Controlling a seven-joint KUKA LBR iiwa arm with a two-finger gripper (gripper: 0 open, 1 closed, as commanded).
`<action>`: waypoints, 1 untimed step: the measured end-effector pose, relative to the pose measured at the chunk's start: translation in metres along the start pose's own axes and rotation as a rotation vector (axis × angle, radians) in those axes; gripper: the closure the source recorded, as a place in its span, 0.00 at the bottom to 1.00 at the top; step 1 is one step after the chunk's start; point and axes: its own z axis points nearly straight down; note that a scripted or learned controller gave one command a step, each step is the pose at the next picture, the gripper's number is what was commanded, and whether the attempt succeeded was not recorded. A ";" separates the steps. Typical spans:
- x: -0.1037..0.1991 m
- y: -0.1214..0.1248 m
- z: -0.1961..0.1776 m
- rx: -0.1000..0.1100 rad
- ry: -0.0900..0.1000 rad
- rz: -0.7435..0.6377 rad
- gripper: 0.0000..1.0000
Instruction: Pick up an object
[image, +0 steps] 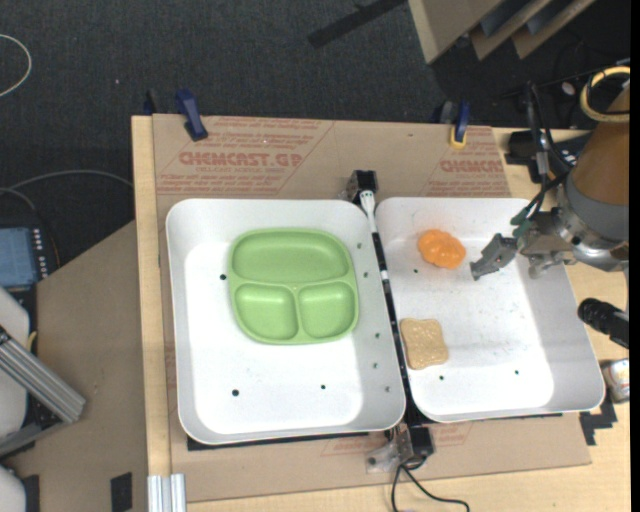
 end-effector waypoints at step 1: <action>0.080 -0.068 0.004 0.014 0.004 -0.005 0.00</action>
